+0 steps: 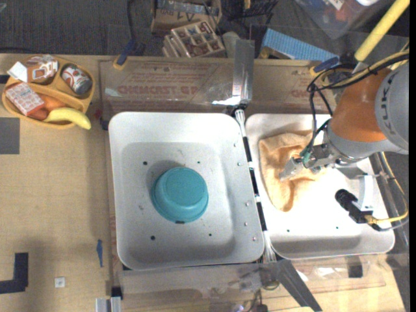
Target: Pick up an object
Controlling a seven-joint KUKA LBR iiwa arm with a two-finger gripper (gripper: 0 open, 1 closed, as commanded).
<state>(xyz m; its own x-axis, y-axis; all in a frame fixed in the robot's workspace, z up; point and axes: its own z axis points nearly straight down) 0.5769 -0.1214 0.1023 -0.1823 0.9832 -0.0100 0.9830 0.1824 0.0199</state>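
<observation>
Arm over the right bin, gripper low on a crumpled cloth.

The left bin (130, 142) holds an upturned teal bowl (181, 194); the right bin (325, 233) holds a tan cloth (281, 168). The gripper (300, 163) touches the cloth, but I cannot tell whether its blurred fingers are spread or pinching.

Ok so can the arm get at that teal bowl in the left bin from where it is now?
Probably yes. The teal bowl sits alone, upside down, in the left bin with nothing over it. The gripper is over the orange cloth in the right bin.
</observation>
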